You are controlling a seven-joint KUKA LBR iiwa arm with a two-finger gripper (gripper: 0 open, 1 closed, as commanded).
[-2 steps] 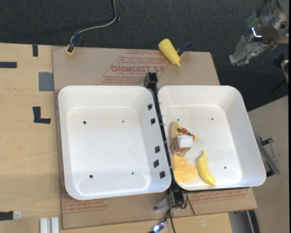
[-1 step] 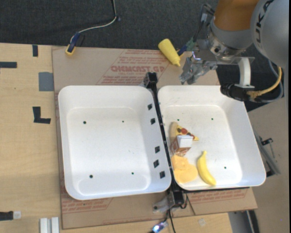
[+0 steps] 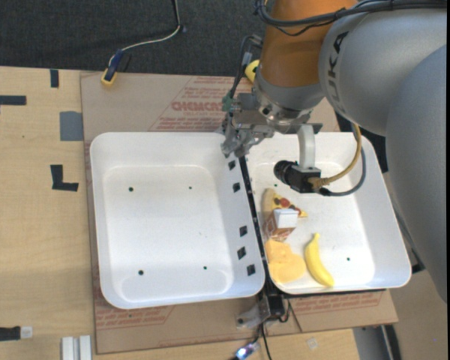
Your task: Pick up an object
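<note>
In the right bin lie a yellow banana, a flat yellow-orange piece to its left, and a brown and yellow wedge-shaped toy with a small white block on it. They cluster in the bin's front left part. My gripper hangs under the orange wrist band, over the back end of the wall between the two bins. It is well behind the objects, and I see nothing in it.
The left bin sits beside the right one on a cardboard sheet. A black fitting with a hose hangs from the wrist over the right bin. The grey arm covers the upper right.
</note>
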